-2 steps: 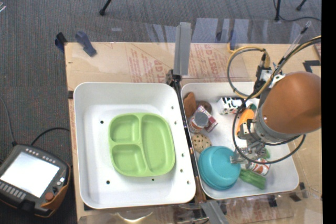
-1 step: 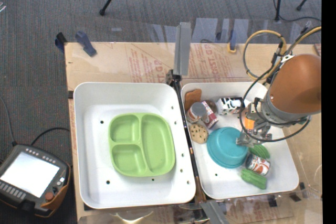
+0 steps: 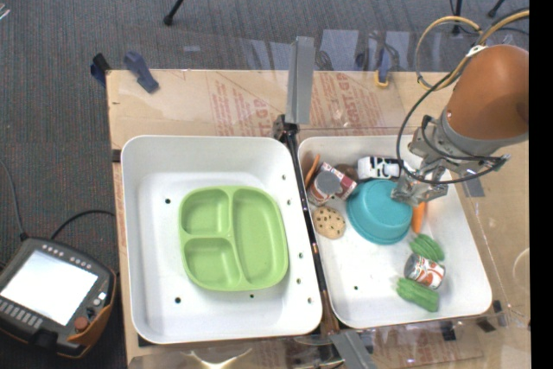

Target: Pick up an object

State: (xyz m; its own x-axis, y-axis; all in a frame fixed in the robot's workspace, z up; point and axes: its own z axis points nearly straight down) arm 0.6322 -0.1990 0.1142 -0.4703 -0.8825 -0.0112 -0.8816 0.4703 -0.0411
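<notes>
- The hand [image 3: 415,191] sits low in the right bin [image 3: 471,272], at the right rim of the teal bowl [image 3: 380,212]; whether it grips anything, I cannot tell.
- Just beside the hand lies an orange carrot [image 3: 419,218].
- The bowl lies near the bin's middle, with a cookie [image 3: 328,222] to its left and a small can [image 3: 331,183] above the cookie.
- A striped can [image 3: 424,271] rests between two green vegetables [image 3: 418,294] near the front right.
- The left bin [image 3: 147,186] holds a green divided plate [image 3: 233,238].
</notes>
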